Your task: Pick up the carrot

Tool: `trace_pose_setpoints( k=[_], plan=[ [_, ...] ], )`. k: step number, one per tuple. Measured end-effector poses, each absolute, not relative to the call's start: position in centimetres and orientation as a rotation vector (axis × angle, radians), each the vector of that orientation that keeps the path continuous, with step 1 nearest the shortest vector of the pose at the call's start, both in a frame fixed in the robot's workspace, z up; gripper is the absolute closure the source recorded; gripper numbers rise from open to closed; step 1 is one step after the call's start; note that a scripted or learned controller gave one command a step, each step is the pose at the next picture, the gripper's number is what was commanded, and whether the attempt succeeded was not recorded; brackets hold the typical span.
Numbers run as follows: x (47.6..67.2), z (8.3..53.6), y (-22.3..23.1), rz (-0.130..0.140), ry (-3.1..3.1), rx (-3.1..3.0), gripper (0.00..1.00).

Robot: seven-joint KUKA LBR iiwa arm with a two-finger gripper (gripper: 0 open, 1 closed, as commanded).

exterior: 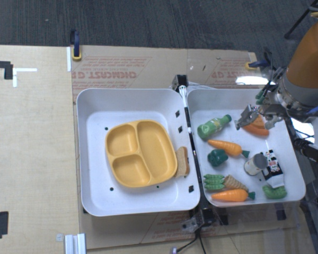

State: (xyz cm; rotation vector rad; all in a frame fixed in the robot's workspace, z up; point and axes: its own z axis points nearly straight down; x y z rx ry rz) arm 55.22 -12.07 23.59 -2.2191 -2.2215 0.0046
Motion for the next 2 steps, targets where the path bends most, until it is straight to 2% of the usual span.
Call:
trace_pose_setpoints(
  k=[1, 2],
  plan=[
    [54.87, 9.68, -11.10, 0.002, -2.171, -2.269, 0.00],
    [54.96, 10.58, -11.21, 0.002, -2.166, -2.275, 1.00]
  ],
)
